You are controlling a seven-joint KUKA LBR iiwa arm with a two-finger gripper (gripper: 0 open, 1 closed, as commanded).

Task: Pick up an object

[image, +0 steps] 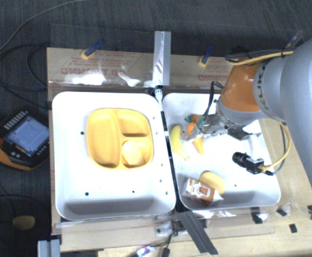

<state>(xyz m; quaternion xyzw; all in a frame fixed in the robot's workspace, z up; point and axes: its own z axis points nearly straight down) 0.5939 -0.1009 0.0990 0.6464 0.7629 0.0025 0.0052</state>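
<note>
We look down on two white bins side by side. The left bin (pixel 70 197) holds a yellow plastic tray (pixel 119 138) with three smooth, rounded pockets. The right bin (pixel 263 191) holds the small toys we could pick.

The arm (pixel 284 79) reaches in from the right, grey with an orange band. Its gripper (pixel 203 126) sits low in the top part of the right bin, just beside a small orange and green thing that looks like a toy carrot (pixel 191 123). A little orange piece (pixel 199 145) lies just below it. We cannot tell whether the gripper is clenched or let go, and we cannot tell if it has anything.

A toy banana (pixel 177 142) lies near the left wall of that bin, long and curved. Lower down sits a round yellow lump (pixel 213 181), touching a small brown and white box (pixel 200 193).

We think the carrot is the nearest pick. It looks light, hard and smooth like plastic, so it may slip or roll. We judge it best to pinch it across its thin middle. The banana looks light too, and its curved skin could slide away. The box has flat sides, so it should be easy to hold, but it may squash if squeezed hard.
</note>
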